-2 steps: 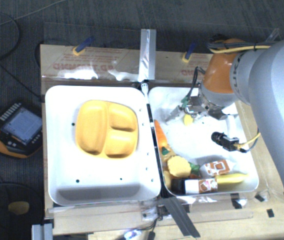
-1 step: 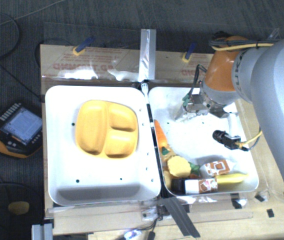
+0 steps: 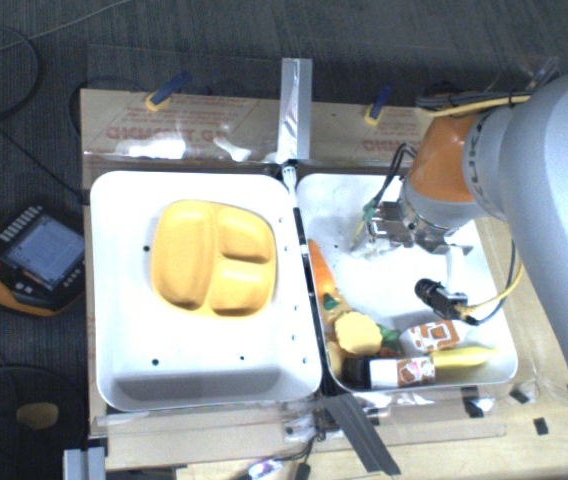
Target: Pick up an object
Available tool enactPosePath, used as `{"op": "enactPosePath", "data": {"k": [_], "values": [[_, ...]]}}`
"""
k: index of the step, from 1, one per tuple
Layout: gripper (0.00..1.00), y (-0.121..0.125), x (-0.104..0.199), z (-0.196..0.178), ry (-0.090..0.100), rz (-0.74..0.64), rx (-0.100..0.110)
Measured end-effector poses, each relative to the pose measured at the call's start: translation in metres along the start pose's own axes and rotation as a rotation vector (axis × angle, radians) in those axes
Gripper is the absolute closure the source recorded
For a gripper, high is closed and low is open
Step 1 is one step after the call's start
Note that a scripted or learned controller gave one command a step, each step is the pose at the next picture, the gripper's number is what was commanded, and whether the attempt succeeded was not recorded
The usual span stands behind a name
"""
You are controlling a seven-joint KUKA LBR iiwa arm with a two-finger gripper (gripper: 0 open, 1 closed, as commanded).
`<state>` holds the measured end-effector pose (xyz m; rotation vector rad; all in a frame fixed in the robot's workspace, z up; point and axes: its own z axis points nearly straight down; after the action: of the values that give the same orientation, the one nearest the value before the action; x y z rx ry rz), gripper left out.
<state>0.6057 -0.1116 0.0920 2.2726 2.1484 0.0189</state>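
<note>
Pickable items, a carrot (image 3: 320,268), lemon (image 3: 357,334) and bottle (image 3: 400,372), crowd the right bin (image 3: 499,363) from nine to six o'clock. The hand (image 3: 394,226) sits at twelve o'clock; its grip state cannot be told. Risk: tight packing against the wall may cause a missed or glancing grasp.

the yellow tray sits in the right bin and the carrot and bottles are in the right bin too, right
Not quite: the camera view shows the yellow tray in the left bin. The carrot and bottles are in the right bin, as you said.
</note>
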Motion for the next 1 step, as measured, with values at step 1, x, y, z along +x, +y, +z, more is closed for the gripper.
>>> {"op": "enactPosePath", "data": {"k": [1], "values": [[1.0,-0.0001,-0.0001,-0.0083,0.001,0.0,0.002]]}}
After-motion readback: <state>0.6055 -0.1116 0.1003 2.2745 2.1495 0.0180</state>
